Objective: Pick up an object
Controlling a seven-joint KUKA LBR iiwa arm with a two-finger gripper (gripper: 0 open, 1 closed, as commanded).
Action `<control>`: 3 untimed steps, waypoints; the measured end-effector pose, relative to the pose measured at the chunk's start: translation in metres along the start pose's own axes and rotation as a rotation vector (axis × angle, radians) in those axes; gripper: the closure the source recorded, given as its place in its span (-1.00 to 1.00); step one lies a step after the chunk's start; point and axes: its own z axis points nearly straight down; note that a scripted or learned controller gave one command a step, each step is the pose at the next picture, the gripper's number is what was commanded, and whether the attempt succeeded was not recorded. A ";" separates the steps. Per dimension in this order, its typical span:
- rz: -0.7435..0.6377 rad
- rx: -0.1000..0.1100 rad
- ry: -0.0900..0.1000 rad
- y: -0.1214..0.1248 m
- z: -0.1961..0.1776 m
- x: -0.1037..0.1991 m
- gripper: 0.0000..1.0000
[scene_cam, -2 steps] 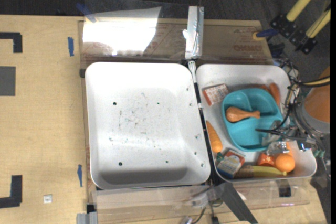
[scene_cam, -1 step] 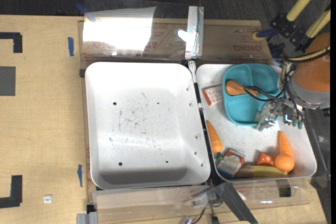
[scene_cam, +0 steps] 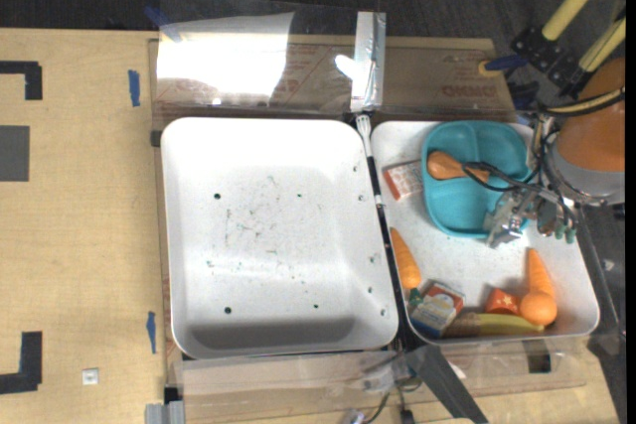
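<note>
Gripper [scene_cam: 509, 221] sits low at the right of the frame, over the right bin [scene_cam: 586, 298], its metal tip right at the lower right rim of a teal bowl [scene_cam: 475, 176]; whether it is apart or closed cannot be told, and nothing is visibly clamped. An orange spoon [scene_cam: 455, 168] rests inside the bowl. Below, toward the lower right, lie a carrot [scene_cam: 538, 269], an orange ball [scene_cam: 538, 309], a red piece [scene_cam: 502, 299], a yellow banana-like piece [scene_cam: 500, 324] and a small printed packet [scene_cam: 435, 307]; another carrot [scene_cam: 404, 259] lies by the bin's left wall, and a small red-and-white packet [scene_cam: 402, 180] lies left of the bowl. The risk, as I judge it, is a pinch on the bowl's smooth, curved plastic rim slipping off, or tipping the bowl. Toys look glossy and rounded, packets flat. The left bin [scene_cam: 199, 154] is scuffed white plastic
</note>
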 end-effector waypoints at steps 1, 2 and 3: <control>-0.004 0.000 0.009 0.001 -0.007 0.003 1.00; 0.178 0.012 0.028 0.030 0.009 -0.042 1.00; -0.027 0.005 -0.021 0.046 -0.165 -0.022 1.00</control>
